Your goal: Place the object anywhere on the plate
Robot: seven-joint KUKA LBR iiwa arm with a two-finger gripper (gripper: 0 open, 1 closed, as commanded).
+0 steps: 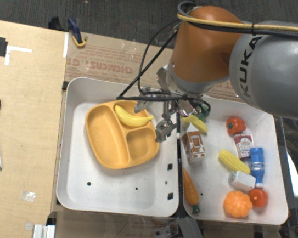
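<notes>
The banana (132, 117) lies on the yellow plate (116, 149) at its upper edge, in the left bin (66, 186), as the arm (247, 53) reaches in from the right, gripper (165, 128) pointing down just beside the fruit, holding nothing.

The arm (268, 61) reaches in from the right, hand (165, 124) pointing down.

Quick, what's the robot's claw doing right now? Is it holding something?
Gripper: cannot be told; it sits at the plate's right rim, beside the banana.
</notes>
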